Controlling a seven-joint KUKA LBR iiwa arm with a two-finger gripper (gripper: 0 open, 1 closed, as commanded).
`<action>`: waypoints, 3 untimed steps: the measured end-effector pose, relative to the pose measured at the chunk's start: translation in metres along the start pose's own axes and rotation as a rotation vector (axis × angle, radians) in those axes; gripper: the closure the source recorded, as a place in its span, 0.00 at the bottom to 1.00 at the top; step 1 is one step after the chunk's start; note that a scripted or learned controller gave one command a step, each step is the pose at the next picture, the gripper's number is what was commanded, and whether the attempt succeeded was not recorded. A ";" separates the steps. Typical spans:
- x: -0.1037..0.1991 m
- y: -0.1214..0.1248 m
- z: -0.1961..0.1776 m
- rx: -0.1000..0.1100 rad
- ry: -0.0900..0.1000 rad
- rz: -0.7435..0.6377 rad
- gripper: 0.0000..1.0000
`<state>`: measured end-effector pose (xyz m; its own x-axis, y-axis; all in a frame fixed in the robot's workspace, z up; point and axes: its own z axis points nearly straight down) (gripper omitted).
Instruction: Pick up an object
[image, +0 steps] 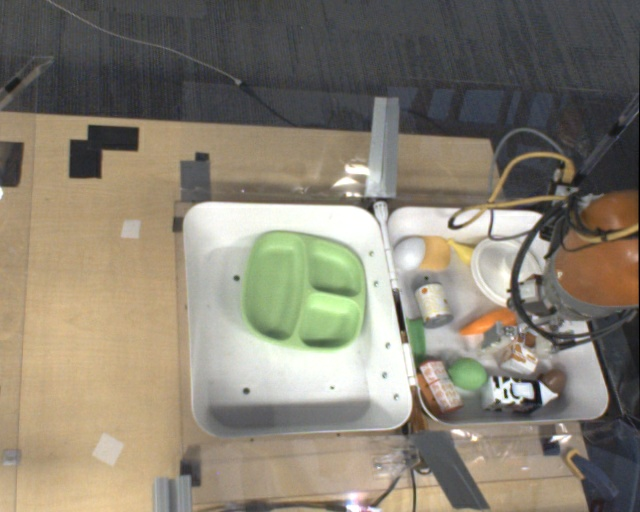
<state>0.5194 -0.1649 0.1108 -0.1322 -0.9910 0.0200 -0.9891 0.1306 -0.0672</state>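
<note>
Arm (600, 262): entered from the frame's right, cut off by the edge, above the right bin (600, 400).
Gripper (515, 345): low among cables; finger state could not be told.
Objects: carrot (487, 322) partly hidden beside the gripper; green ball (466, 376) lower centre of the right bin.
Left bin (210, 330): held a green tray (303, 289).

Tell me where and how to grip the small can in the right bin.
Grip the small can across its round body, coming straight down from above. It seems to lie on its side on bare bin floor, so its curved sides are open to the fingers. Set them on its left and right flanks: the white ball sits above it and the green ball below, both apart from it.
</note>
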 end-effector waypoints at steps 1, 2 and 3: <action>-0.049 0.021 -0.002 -0.007 0.002 -0.266 0.00; -0.069 -0.023 0.002 -0.028 -0.005 -0.223 0.00; -0.076 -0.063 0.005 -0.029 -0.016 -0.258 0.00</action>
